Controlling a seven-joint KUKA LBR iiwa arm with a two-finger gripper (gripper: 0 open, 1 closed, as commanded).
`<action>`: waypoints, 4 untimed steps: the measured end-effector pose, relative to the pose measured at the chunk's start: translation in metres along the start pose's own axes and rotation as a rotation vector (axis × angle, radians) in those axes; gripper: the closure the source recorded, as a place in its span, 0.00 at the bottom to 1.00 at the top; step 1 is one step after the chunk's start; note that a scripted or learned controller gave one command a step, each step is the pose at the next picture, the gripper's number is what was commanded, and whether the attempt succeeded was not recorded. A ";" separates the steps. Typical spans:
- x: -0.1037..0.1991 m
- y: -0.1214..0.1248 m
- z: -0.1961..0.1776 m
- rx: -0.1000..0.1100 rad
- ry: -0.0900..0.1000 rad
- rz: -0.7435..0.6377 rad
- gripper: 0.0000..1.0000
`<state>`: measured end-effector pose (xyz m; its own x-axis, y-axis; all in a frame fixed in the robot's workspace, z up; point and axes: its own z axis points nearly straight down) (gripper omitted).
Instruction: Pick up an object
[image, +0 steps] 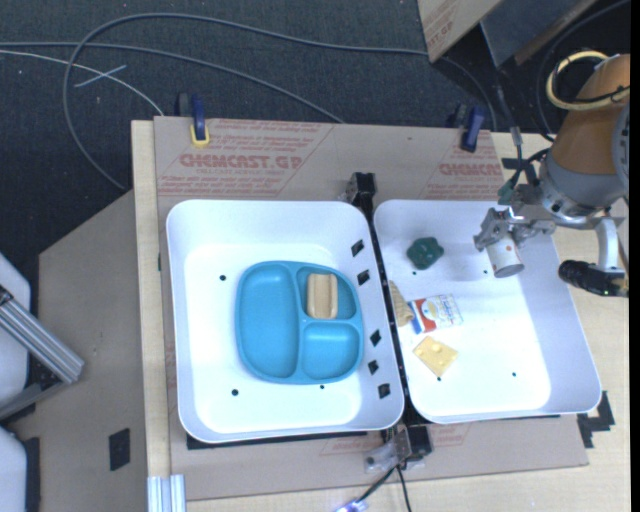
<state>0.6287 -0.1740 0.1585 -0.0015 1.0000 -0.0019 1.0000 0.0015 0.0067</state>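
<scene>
End effector (503, 252) hovers over right white bin (560, 330); finger state cannot be told. Nearest target: dark green lumpy object (425, 252). Centre above it, descend vertically, then close.

Blue tray (270, 325), green lump (425, 252)

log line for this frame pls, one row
end effector: over right bin, holding nothing seen | green object: right bin, left of it | blue tray: left bin, tan block inside
</scene>
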 end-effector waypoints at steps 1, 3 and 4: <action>0.010 -0.001 -0.055 0.003 0.001 0.000 1.00; 0.069 -0.017 -0.105 0.010 0.004 -0.002 1.00; 0.120 -0.029 -0.090 0.011 0.004 -0.003 1.00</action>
<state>0.5994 -0.0537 0.2479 -0.0045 1.0000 0.0026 1.0000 0.0045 -0.0044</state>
